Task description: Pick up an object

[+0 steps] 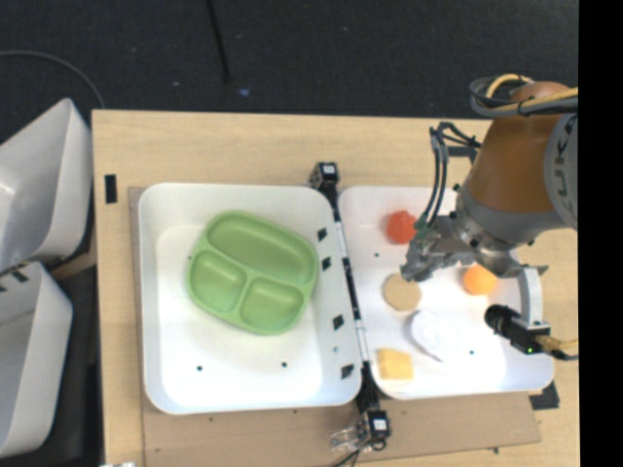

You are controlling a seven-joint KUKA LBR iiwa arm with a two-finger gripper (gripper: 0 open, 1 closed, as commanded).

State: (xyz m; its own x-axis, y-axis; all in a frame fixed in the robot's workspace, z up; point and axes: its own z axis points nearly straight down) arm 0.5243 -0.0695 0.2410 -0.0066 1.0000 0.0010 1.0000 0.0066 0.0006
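In the right bin lie a red ball-like object, a tan round disc, an orange ball, a pale white object and a yellow block. My gripper hangs low over the bin, between the red object and the tan disc, right at the disc's upper edge. The arm's orange band and wrist cover the bin's far right part. Nothing shows between the fingers.
The left bin holds a green divided plate. A black clamp strip runs between the two bins. White chairs or containers stand off the bench to the left.
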